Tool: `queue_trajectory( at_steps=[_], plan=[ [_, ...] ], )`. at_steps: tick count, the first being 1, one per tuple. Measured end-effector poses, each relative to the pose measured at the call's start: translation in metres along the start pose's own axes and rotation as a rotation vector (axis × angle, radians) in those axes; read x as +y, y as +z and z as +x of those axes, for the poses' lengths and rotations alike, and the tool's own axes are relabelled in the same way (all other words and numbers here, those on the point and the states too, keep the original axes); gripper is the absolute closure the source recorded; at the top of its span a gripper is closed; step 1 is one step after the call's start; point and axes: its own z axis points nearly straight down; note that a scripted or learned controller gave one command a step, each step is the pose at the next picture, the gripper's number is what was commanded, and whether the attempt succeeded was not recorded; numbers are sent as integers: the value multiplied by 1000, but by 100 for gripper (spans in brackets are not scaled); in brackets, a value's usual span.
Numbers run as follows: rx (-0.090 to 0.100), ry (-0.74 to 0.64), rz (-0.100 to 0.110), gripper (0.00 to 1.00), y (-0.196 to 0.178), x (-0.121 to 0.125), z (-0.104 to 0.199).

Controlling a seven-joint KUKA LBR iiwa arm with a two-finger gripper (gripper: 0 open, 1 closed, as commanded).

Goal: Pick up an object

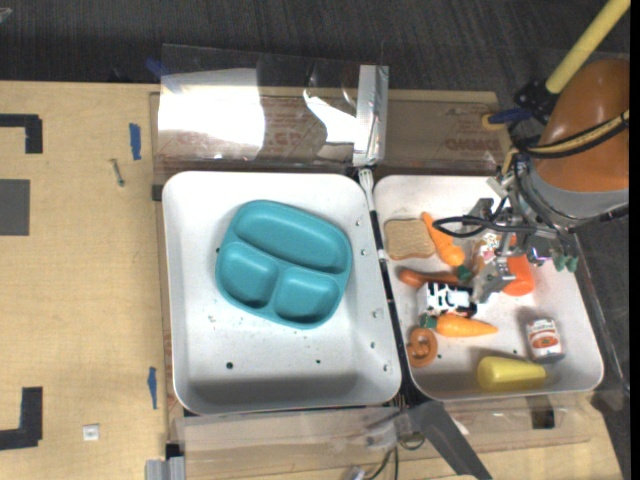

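1. We find the gripper [492,268] lowered into the right bin [590,363], in the thick of the small toys there; whether it is released or clenched on anything we cannot tell, the wiring and toys around it obscuring the view.
2. We judge the step in hand to be the reach-and-grasp. Nearest candidates: an orange piece [518,276] just right of the gripper, a black-and-white toy [447,296] just left of it, a carrot [462,326] just below.
3. Other contents, relative to the gripper: bread slice [408,238] to the upper left, red-labelled can [544,339] and yellow piece [511,372] to the lower right.
4. The next move calls for a firm closure on one item, then a straight lift clear of its neighbours.
5. The left bin [190,298] carries a teal divided tray [284,263]. Both bins stand on a wooden tabletop [70,268].
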Motion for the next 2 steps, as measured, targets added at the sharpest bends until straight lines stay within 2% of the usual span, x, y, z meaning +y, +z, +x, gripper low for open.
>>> queue_trajectory(
  at_steps=[1, 2],
  plan=[
    [-5, 2, 1, 0, 99, -11, -5],
    [-10, 200, 2, 0, 106, 12, -24]
  ],
)
